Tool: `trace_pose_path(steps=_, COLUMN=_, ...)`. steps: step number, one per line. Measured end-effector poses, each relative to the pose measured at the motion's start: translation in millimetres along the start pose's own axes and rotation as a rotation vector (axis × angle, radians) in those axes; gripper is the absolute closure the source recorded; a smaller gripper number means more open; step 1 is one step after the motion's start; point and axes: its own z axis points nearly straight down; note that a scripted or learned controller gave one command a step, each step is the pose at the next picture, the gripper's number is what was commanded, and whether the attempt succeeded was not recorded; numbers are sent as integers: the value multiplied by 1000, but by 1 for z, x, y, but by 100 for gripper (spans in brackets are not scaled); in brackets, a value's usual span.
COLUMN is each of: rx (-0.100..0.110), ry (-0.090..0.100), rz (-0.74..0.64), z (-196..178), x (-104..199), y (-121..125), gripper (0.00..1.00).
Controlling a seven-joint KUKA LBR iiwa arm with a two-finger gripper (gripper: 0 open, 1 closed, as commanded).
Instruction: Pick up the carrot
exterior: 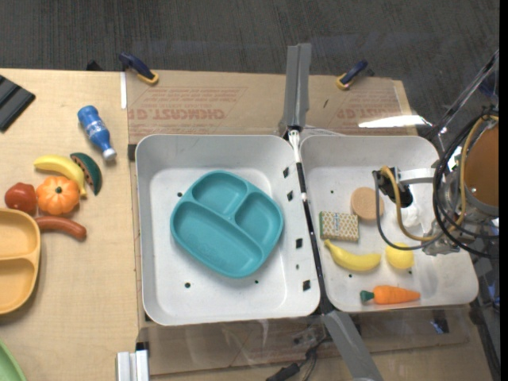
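The carrot (389,295), orange with a green top, lies on its side near the front edge of the right bin (452,288). My gripper (412,215) hangs over the right half of that bin, behind the carrot and apart from it, just above a yellow lemon (399,258). Nothing shows in its grasp.
The right bin also holds a banana (353,258), a speckled cracker block (340,226) and a tan disc (365,203). A teal divided plate (228,222) lies in the left bin (159,292). Toy foods, a blue bottle (96,132) and an orange dish (17,260) sit on the table at left.
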Motion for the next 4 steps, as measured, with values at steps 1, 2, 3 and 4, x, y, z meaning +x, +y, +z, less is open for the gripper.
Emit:
trace_pose_path(steps=1, rx=3, ry=6, rz=70, z=-131, x=-3, y=31, gripper=100)
trace_pose_path(steps=2, rx=1, ry=1, rz=-5, z=-56, x=-2, y=23, gripper=100)
trace_pose_path(steps=3, rx=-1, ry=-1, rz=3, z=8, x=-9, y=-25, gripper=100)
trace_pose_path(steps=4, rx=2, ry=5, rz=98, z=-109, x=36, y=22, gripper=100)
